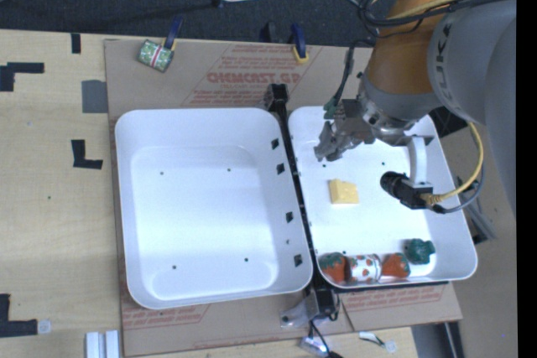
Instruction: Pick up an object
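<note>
Two shallow white plastic bins, glossy with rounded corners, sit side by side on a cardboard sheet (243,75) with red print. Left bin (134,172) takes centre-left of frame, right bin (457,251) centre-right. Black clips (289,180) run down the seam between them.

Right bin contents: a small pale yellow block (343,192), squarish and flat-topped, near the bin's middle. Along the lower rim there's a row of small items touching or just beside each other: an orange-red piece with a green top (334,266), a white can-like piece with red spots (364,267), an orange rounded piece (395,267), and a teal-green lumpy piece (418,248) at the right end.

Grey arm with orange band comes in from upper right. Gripper (329,147) is dark metal and hangs over the upper part of the right bin, above and slightly left of the yellow block, apart from it. Can't tell the finger spacing. Nothing visible between them.

Small green-and-white box (156,55) lies on the cardboard at upper left, outside the bins.
</note>
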You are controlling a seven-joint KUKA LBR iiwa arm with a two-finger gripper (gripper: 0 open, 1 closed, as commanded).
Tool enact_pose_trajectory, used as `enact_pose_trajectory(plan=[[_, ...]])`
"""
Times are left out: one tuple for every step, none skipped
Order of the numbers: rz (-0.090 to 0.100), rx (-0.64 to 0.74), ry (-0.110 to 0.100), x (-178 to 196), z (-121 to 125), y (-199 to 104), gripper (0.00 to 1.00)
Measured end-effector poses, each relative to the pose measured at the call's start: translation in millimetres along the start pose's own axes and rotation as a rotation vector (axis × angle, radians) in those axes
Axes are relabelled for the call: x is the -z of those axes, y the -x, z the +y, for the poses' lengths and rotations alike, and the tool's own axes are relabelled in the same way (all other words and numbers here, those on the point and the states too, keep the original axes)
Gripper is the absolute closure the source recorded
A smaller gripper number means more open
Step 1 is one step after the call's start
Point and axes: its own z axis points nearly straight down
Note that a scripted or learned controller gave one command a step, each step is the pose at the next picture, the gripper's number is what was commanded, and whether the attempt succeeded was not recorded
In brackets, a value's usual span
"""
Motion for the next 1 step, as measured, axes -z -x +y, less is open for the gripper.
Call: enact_pose_trajectory(plan=[[0.000,-0.001,-0.001,-7.4,-5.7,-44.7,1.00]])
